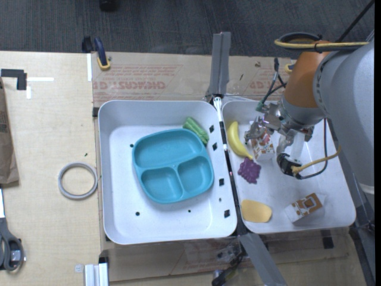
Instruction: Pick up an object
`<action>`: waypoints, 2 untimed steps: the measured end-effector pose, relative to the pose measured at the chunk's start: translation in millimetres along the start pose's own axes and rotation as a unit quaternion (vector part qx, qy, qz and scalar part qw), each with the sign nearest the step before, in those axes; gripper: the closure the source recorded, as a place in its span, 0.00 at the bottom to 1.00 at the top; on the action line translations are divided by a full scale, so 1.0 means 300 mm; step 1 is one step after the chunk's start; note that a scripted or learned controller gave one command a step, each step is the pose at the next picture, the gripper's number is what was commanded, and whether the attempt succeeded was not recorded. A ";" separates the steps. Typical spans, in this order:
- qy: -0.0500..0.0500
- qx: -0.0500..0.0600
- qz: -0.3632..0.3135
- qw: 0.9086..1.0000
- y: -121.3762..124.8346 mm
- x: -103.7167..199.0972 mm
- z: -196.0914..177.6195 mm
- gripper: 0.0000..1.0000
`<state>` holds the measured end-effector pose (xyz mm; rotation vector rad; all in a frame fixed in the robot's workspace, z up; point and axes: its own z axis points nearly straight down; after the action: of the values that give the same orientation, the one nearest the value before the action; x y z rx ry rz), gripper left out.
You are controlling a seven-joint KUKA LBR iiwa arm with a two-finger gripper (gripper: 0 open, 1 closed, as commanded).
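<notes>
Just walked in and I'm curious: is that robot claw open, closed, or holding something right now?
Gripper: cannot be told. It is low in the right bin, beside the banana and above the purple grapes.

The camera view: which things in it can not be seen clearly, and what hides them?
- Gripper, camera view: too small and cluttered to tell whether its fingers are open or shut.
- Banana: whether the gripper touches it cannot be judged from this slanted view.
- Green object: partly hidden behind the blue tray.
- Scissors: cut off by the left edge.
</notes>
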<state>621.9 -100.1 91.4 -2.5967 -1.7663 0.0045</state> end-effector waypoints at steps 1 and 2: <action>0.000 -0.002 -0.170 0.985 0.040 0.009 -0.004 0.00; 0.000 -0.002 -0.168 0.986 0.042 0.005 -0.035 1.00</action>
<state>634.1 -103.3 101.9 -2.2639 -2.1795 0.0011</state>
